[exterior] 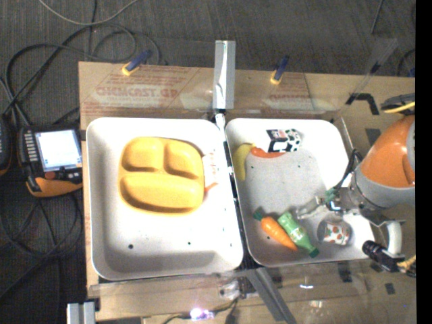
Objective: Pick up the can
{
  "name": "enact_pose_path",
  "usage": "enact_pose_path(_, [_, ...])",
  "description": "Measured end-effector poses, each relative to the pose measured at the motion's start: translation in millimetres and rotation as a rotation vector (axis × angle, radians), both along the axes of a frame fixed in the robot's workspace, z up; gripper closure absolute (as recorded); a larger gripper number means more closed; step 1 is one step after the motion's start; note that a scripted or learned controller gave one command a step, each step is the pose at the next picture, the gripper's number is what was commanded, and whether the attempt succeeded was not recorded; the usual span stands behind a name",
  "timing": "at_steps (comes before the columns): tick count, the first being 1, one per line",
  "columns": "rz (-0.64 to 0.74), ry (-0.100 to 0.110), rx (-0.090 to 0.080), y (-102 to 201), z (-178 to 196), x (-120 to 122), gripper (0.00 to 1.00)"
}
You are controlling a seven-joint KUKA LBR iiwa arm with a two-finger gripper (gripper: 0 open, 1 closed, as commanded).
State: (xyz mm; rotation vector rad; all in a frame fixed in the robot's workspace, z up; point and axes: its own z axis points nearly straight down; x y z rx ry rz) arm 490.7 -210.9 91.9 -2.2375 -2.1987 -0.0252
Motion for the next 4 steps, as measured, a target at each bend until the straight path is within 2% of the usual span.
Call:
enact_pose_path(2, [0.016,-0.001,-0.005,1.4,-0.4,-0.6,0.00])
enact_pose_path(3, [-0.065,0.011,-0.016,-4.3,73.5,-7.0,0.00])
enact_pose_path(4, [-0.136,0.005,0.005,3.7,-2.4,0.4,0.00])
